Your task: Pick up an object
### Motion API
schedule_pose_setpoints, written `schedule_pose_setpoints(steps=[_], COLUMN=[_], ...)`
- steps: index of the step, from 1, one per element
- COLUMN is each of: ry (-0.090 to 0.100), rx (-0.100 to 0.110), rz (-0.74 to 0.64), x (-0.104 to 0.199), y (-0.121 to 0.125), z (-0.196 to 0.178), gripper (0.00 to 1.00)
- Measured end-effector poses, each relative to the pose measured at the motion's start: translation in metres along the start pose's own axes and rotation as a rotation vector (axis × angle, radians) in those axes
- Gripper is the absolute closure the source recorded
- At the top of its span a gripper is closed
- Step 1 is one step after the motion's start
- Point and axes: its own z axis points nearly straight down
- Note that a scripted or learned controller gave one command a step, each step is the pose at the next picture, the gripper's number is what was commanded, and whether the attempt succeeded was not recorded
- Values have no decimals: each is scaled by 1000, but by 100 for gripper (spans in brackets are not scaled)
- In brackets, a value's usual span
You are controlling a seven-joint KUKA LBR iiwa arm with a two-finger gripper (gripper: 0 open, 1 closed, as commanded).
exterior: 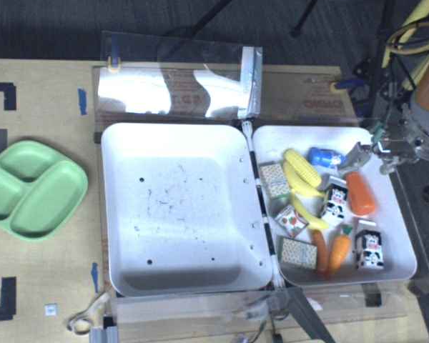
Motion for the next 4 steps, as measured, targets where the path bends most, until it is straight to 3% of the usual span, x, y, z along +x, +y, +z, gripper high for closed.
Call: schedule_pose_setpoints(steps=[1,2,3,4], ry=[1,-16,-22,-9], rx=[0,-31,-39,-13], rz=[-162,-260,-443,-548], x=[-4,18,-5,0], y=[-22,-49,-8,14], z=[100,154,158,149], gripper=[0,0,0,0])
